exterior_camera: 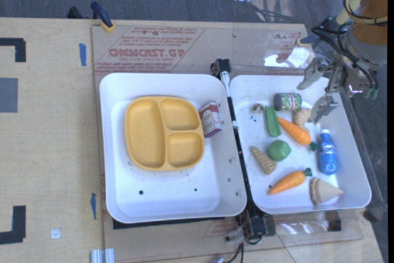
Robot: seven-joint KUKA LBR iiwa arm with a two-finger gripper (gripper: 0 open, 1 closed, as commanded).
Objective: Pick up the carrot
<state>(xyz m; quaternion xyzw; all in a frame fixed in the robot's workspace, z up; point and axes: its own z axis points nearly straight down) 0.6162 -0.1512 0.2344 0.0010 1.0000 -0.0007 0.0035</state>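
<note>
Two white bins sit side by side on a cardboard sheet printed in red; the big line reads something like "CHEMCAST GP", and the smaller lines are too fine to read.

The left bin [117, 194] holds a yellow tray [164, 132] with three compartments, and a small can [210, 119] with a dark red label lies tilted just off the tray's 3 o'clock edge; its print is not legible.

The right bin [363, 185] holds the toys. There are two carrots. One carrot [293, 130] lies near the bin's middle, slanting from 10 to 4 o'clock, with its green top at the lower right. The second carrot [287, 182] lies towards 6 o'clock, tip pointing to 8, green top at its upper right. Between them sits a green pepper [279, 150], with a tan cone [265, 160] just at its 8 o'clock. A green cucumber [272, 121] stands lengthwise at 9 o'clock of the upper carrot. A green-labelled jar [287, 101] lies on its side at 12 o'clock, label unreadable. A blue bottle [327, 152] lies at 3 o'clock, and a pale cone [323, 191] at 5.

The gripper [324, 90] hovers over the bin's 1 o'clock corner, its two fingers spread apart and holding nothing, well clear of both carrots.
</note>
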